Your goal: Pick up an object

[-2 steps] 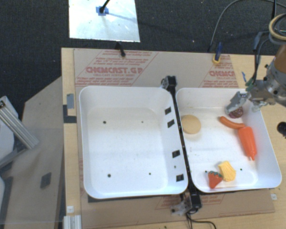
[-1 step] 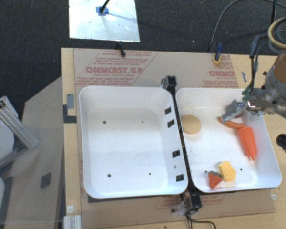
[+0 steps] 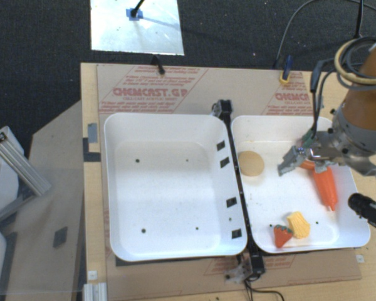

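1. Two white bins are seen side by side on the bench. The left bin (image 3: 163,187) has nothing in it that can be picked, so the work is in the right bin (image 3: 344,234).
2. Four things are found in the right bin: a tan round disc (image 3: 251,163) near the wall between the bins, an orange carrot (image 3: 326,188) toward the right side, and at the front edge a yellow corn piece (image 3: 299,224) just beside a red strawberry (image 3: 282,236).
3. The gripper (image 3: 292,160) is seen above the right bin, between the disc and the carrot, with its tip pointed toward the left. It appears to be just beside the top end of the carrot.
4. Whether the tool is open or closed cannot be told, because it is seen only as a grey shape from above. Nothing is seen to be held in it.
5. The step in hand is judged to be the approach to one object. The carrot is the nearest candidate.
6. For a good grasp, the gripper should be centred over the middle of the carrot, and the closing direction should be set across its narrow body, not along its length.
7. The descent should be made straight down, so the carrot is not pushed away.
8. The corn piece and the strawberry are better avoided, since they lie so close together.
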Motion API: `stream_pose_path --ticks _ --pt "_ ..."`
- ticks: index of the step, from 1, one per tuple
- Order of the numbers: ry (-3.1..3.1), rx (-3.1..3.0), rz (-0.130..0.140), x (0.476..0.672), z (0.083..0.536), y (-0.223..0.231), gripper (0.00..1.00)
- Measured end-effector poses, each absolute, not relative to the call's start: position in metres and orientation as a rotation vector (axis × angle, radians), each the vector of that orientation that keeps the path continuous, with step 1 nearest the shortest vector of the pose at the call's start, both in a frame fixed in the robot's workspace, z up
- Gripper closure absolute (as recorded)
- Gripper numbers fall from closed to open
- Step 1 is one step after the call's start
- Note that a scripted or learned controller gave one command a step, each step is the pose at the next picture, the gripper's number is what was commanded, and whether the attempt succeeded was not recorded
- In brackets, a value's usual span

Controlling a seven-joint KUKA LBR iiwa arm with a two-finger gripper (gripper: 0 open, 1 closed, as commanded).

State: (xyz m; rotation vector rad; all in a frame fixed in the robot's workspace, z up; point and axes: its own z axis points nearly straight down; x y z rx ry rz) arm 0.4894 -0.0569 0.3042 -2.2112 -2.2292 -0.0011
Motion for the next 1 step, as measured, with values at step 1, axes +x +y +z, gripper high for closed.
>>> stream_pose_path --ticks 1 --pt "-2.218 -2.215 0.009 0.5035 0.1881 -0.0643 0.0"
